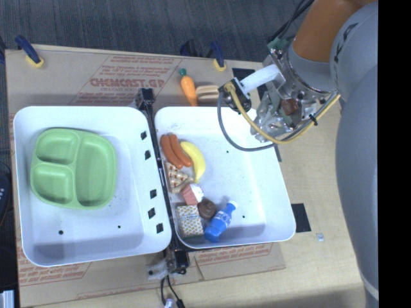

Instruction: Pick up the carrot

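Note:
The carrot (pixel 187 88), orange with a green top, lies on the cardboard just behind the right bin's far rim, outside the bin. A tan bun-like piece (pixel 207 94) rests beside it on the right. My gripper (pixel 275 119) hangs over the right bin's far right corner, wrapped in yellow and black cables. It is well to the right of the carrot and apart from it. I see nothing held in it.
The right bin (pixel 257 172) holds sausages (pixel 174 149), a banana (pixel 195 160), a blue bottle (pixel 219 222) and several small food pieces along its left side. A green divided plate (pixel 74 167) lies in the left bin (pixel 83 242). Clamps (pixel 218 58) grip the cardboard's far edge.

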Controlling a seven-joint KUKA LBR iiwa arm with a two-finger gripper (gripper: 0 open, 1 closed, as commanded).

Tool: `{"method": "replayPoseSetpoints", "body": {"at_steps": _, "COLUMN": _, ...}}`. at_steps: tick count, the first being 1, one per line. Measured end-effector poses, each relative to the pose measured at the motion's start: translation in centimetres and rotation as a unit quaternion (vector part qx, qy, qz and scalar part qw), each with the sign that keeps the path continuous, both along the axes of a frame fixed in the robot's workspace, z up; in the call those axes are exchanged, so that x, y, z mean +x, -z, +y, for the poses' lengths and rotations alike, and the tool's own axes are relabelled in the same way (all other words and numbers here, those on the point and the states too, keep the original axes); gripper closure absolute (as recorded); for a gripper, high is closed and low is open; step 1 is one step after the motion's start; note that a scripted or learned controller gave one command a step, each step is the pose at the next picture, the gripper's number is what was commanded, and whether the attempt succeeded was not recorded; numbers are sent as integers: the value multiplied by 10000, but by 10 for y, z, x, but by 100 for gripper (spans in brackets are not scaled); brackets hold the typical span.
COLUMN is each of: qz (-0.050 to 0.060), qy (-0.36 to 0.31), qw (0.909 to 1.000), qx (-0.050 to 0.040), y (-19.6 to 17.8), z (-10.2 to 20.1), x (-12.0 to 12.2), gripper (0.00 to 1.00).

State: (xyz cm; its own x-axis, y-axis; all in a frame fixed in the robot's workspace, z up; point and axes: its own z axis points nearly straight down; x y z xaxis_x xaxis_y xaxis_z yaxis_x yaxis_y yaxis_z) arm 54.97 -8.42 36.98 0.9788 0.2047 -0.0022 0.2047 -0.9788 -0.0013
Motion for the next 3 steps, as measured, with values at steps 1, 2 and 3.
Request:
{"method": "replayPoseSetpoints", "body": {"at_steps": 1, "qz": 21, "qy": -2, "qw": 10000, "qx": 12, "y": 84, "z": 2, "x": -26, "gripper": 100}}
{"method": "replayPoseSetpoints", "body": {"at_steps": 2, "qz": 3, "qy": 3, "qw": 10000, "qx": 6, "y": 18, "z": -38, "x": -20, "gripper": 100}}
{"method": "replayPoseSetpoints", "body": {"at_steps": 3, "qz": 13, "qy": -64, "qw": 10000, "qx": 16, "y": -2, "z": -83, "x": -74, "gripper": 100}}
